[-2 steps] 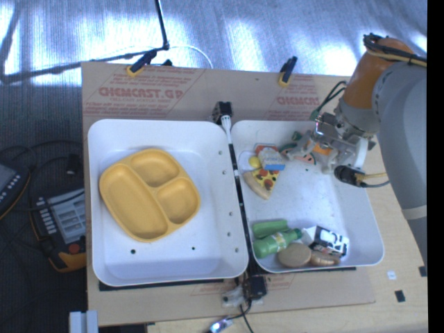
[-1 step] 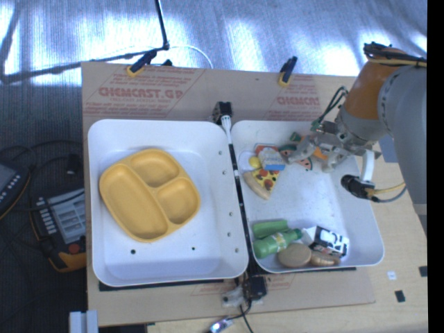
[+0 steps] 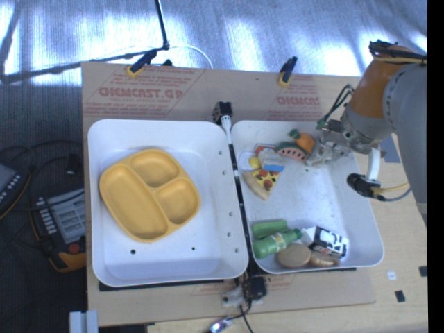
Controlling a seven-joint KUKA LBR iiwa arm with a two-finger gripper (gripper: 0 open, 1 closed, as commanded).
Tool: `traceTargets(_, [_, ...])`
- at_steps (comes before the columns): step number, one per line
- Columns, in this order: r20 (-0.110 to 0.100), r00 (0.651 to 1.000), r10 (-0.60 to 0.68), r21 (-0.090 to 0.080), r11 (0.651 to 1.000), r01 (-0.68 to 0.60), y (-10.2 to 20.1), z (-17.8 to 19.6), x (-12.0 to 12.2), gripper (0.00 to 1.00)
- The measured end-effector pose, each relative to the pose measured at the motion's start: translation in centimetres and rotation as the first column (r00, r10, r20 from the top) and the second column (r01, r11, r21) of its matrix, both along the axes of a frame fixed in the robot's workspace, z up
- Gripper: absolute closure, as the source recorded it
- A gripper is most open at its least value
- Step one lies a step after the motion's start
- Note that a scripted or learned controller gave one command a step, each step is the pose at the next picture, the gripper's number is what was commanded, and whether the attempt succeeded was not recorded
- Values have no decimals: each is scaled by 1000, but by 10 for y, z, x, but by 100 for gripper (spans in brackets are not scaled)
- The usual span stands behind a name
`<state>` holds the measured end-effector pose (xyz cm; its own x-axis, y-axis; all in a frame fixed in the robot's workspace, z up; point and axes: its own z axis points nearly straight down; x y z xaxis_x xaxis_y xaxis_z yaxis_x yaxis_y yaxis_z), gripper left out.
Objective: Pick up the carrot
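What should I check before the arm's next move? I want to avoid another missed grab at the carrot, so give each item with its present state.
1. Carrot located: ok, at the far end of the right bin.
2. Gripper near carrot: ok, just right of it.
3. Carrot between fingers: cannot tell.
4. Carrot free of neighbours: not ok, the watermelon slice touches it.
5. Yellow divided plate out of the way: ok, in the left bin.

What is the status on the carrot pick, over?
Gripper low in the right bin, near its top edge. Carrot just left of it, not seen held. Watermelon slice touching the carrot.
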<state>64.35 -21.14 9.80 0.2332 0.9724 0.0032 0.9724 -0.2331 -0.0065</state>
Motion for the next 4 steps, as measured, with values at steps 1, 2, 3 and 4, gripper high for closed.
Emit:
traceTargets(1, [-1,1000,3,7,1000,-3,4,0,1,0])
traceTargets(2, [-19,968,-250,-21,968,249,65,-11,19,0])
traceTargets(3, [-10,969,-248,-10,969,248,70,0,23,100])
traceTargets(4, [9,944,-330,-7,944,330,14,128,25,100])
